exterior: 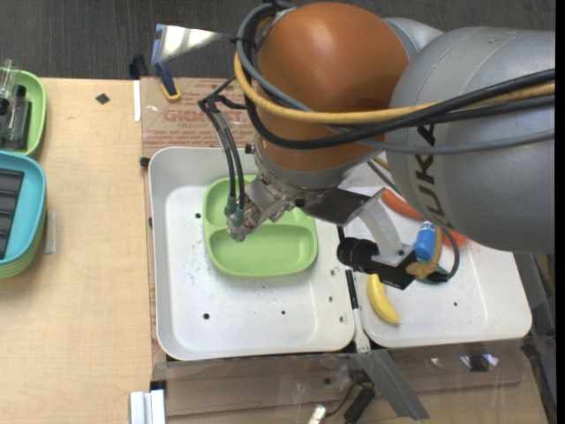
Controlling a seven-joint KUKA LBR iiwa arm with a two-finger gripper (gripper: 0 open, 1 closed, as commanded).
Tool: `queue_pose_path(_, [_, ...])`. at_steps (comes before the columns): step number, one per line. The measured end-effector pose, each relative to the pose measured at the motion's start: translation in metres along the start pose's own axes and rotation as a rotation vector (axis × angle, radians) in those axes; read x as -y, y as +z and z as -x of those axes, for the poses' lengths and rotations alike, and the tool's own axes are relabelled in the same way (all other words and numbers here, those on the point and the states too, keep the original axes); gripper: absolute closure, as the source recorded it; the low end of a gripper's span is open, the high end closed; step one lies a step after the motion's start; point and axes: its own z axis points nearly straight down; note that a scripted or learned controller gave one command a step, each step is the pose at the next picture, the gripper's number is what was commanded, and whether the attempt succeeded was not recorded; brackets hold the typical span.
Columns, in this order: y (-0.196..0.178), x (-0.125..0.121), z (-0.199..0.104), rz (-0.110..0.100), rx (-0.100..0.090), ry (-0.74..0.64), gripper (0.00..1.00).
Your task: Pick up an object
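Observation:
A light green shallow tray (274, 250) lies in the left white bin (177, 307), toward its back right. My gripper (238, 228) hangs low over the tray's left part, close to its surface or touching it. The big orange and grey wrist hides the tray's back edge. Nothing shows held in the gripper. In the right white bin (477, 312) a yellow banana (381, 299) lies near the left wall. A small blue object (425, 241) sits farther back, and an orange thing (402, 206) peeks out beneath the arm.
Green (22, 113) and blue (18, 210) trays are stacked at the bench's left edge. A cardboard sheet (185, 113) lies behind the left bin. The arm covers most of the right bin's back half.

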Motion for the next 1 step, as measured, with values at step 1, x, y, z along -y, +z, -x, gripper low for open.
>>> queue_pose_path(1, [-0.0022,0.0042,0.006,0.002,0.001,0.397,1.0])
